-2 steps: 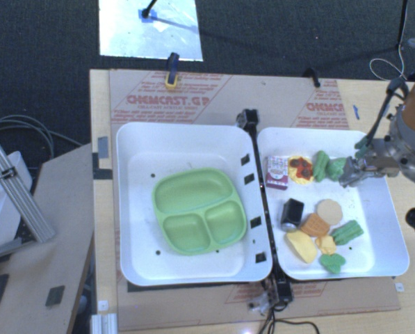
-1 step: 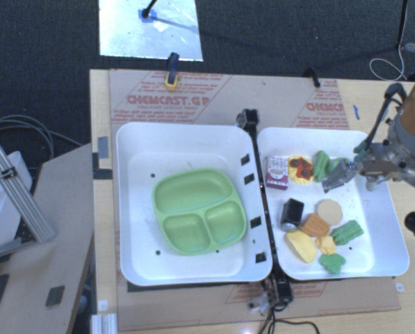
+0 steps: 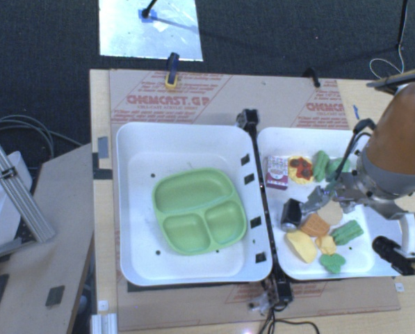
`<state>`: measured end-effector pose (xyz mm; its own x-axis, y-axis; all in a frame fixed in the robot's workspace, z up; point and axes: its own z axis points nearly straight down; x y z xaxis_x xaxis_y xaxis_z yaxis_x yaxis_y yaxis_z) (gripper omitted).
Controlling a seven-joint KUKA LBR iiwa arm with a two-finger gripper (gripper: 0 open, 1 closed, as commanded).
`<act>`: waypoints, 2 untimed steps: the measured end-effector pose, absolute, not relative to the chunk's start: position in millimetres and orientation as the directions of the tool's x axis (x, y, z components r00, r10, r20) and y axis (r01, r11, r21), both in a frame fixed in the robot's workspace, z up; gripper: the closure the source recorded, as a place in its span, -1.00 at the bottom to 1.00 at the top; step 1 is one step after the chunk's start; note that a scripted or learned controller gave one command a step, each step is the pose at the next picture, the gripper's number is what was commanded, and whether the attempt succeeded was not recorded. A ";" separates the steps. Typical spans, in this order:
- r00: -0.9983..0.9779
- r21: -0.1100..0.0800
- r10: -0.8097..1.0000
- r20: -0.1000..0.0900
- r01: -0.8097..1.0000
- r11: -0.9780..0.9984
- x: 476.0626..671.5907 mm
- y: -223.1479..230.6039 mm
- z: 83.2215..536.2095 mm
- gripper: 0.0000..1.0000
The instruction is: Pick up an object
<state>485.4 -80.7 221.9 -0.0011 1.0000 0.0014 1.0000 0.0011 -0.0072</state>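
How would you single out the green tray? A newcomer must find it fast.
Look at the left white bin, away from the arm. The green tray lies alone there: pale green, three compartments, unlike the small toy foods crowding the right bin.

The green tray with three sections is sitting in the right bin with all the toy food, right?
Not quite. The camera view shows the green tray in the left bin, by itself. The toy food is in the right bin.

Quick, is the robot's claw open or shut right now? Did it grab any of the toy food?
Gripper: cannot be told whether it is open or closed. It sits low over the toy food in the right bin, and nothing is visibly between its fingers.
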 end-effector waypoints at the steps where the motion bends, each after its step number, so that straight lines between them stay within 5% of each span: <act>1: 0.002 -0.004 1.000 0.000 1.000 -0.002 485.4 -108.5 166.4 -1.00; 2: 0.003 0.011 1.000 -0.007 1.000 -0.003 488.7 -110.4 85.2 -1.00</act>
<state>488.7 -110.4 85.2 0.0031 1.0000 -0.0069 0.9999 -0.0030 0.0114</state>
